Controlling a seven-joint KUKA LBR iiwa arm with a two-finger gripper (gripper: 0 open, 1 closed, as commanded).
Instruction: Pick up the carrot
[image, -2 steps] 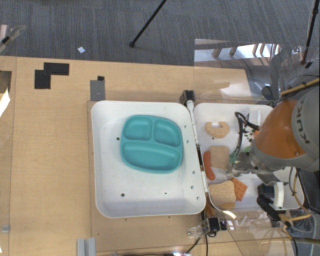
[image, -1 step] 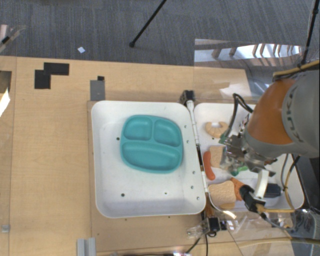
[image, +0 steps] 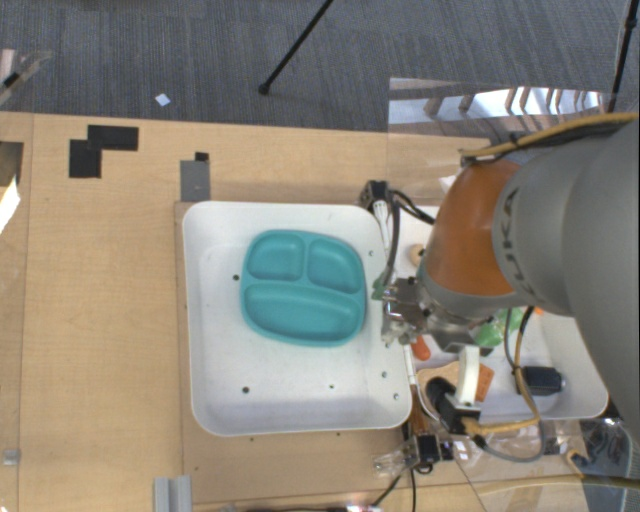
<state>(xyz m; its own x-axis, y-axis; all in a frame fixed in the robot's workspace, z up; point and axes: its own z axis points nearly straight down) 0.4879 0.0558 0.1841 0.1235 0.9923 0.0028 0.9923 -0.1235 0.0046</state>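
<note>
Orange carrot tip (image: 423, 350) peeks out under grey KUKA wrist, lower right, in the right-hand white bin (image: 575, 395). Gripper (image: 440, 335) sits over it, hidden; grip state can't be told. Teal three-compartment plastic plate (image: 303, 287) centre-left. Best: descend straight, centre on carrot, close gently.

The desk (image: 100, 350) is a light wooden surface running across the camera view, with dark grey carpeted floor (image: 200, 50) beyond its far edge. Two shallow white bins sit on it side by side. The left bin (image: 215, 400) lies fully open to the camera, square with rounded corners. The right bin (image: 575, 385) touches it along the shared edge and is mostly hidden beneath the arm. Black tape patches (image: 100, 148) are stuck flat on the desk near its far left, and a small grey bracket (image: 196, 178) stands just beyond the left bin's far corner.
</note>
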